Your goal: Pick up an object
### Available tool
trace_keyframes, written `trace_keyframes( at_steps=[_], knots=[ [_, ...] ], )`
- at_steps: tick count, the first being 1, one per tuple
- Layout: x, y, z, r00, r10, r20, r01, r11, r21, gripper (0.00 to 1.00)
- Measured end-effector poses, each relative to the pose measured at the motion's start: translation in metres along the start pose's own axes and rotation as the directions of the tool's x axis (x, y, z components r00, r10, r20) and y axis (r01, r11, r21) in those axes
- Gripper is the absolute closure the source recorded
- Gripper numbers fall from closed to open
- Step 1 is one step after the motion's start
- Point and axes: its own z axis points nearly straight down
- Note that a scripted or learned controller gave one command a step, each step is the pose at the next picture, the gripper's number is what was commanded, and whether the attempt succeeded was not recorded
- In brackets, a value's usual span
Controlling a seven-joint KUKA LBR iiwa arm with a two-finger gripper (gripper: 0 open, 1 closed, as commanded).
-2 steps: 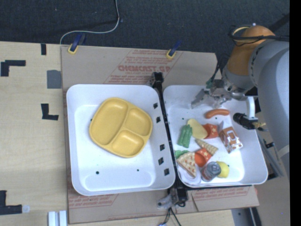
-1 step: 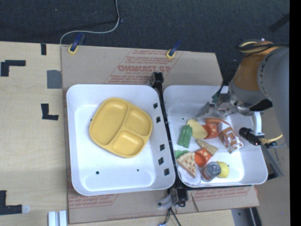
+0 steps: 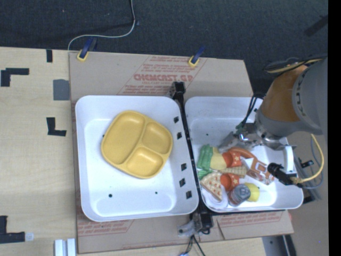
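My gripper hangs low over the right-hand shallow white bin, at the upper edge of the clutter in it. From this slanted overhead view I cannot tell whether it is open or closed, and nothing shows as held. Behind it my grey wrist and orange band reach in from the right.

The things worth picking lie just below and a little to the left of me, bunched in the near half of that bin. Nearest is a red-orange toy food piece, just beside my tip. Touching it on the left are a pale yellow wedge and a green leafy plastic piece, whose long axis runs roughly up and down the view. Further toward the bin's near wall are a tan pizza-like slice, a small red round piece, a grey-blue capped round object and a small yellow ball. A red-and-white printed packet lies to the right, under my arm's side.

So the move turns on a short drop down-left onto the red-orange piece. The crowding is the risk, I judge, since neighbours touch it on several sides.

The left white bin holds a yellow three-compartment plastic plate, well apart from me. Both bins sit on a brown cardboard sheet on the surface.
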Motion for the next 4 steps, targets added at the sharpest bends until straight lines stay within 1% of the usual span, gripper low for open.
trace_keyframes(
  at_steps=[1,2,3,4],
  knots=[
    [0.038,-0.05,0.0,1.0,0.0,0.0,0.0,1.0,-0.002,0.0],
    [0.005,0.002,-0.039,1.0,-0.002,0.001,0.002,1.0,-0.003,0.0],
    [0.036,-0.042,0.001,1.0,0.002,0.003,-0.002,1.0,-0.004,0.0],
    [0.037,-0.041,-0.01,1.0,-0.001,-0.002,0.001,1.0,-0.001,1.0]
  ],
)
